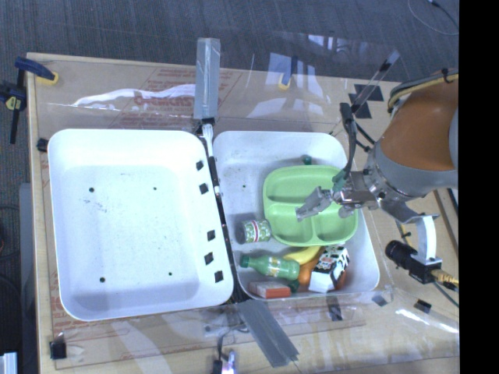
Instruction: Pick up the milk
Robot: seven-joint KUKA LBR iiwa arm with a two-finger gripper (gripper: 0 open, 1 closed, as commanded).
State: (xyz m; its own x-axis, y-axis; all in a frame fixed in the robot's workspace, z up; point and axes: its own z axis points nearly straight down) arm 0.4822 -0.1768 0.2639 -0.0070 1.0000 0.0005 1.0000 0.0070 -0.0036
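Left bin point(125, 232): no items seen inside. Right bin point(234, 162): small jar point(255, 230) lying just left of the green divided plate point(308, 209); green bottle point(270, 266) on its side below, banana point(302, 255) next to it. Milk point(330, 269), a cow-print carton, is located at the near right corner, untouched. Gripper point(318, 202) is positioned over the plate, jaws released, nothing held.

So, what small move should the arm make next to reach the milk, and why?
Probably shift the pincer toward the bin's near edge, then lower. It hangs over the green plate, while the milk carton lies beyond the plate, beside the banana.
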